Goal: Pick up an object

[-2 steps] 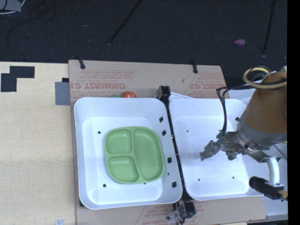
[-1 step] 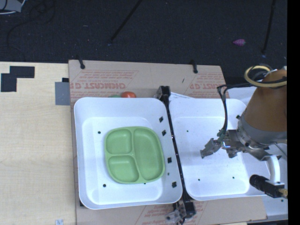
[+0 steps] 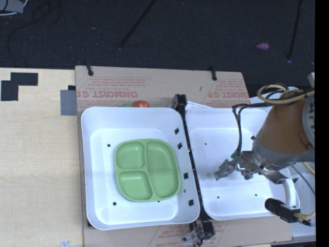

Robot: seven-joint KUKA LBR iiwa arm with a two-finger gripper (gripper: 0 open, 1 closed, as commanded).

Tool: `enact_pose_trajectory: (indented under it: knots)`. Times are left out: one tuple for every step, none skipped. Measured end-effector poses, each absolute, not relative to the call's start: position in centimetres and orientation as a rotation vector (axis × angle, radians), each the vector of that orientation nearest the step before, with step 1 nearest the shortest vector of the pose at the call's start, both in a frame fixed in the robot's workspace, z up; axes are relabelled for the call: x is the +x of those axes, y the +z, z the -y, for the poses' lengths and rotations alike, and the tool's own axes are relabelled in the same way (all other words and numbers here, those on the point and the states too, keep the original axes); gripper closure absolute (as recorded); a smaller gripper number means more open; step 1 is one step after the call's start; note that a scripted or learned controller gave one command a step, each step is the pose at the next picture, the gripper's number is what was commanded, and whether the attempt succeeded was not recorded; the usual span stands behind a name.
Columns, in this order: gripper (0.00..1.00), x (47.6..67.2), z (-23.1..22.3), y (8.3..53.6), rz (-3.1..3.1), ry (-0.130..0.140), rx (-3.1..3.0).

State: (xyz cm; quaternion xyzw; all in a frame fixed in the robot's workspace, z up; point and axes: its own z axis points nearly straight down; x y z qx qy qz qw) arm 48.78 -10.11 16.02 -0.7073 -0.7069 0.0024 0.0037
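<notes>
The claw hangs low in the right bin, pinching nothing I can see; whether it is spread, I cannot tell. The green divided plate lies untouched in the left bin. Picking is undone.

A single fixed camera looks down from above at a slant — taking in the counter and both white bins side by side, with dark floor beyond the far edge.

red object half hidden behind left bin rim; arm cut off right.
</notes>
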Motion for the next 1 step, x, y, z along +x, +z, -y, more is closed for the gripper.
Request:
enact_pose_trajectory:
  knots:
    - [0.0, 49.2, 9.73, 9.8, 2.215, 0.007, -2.215]
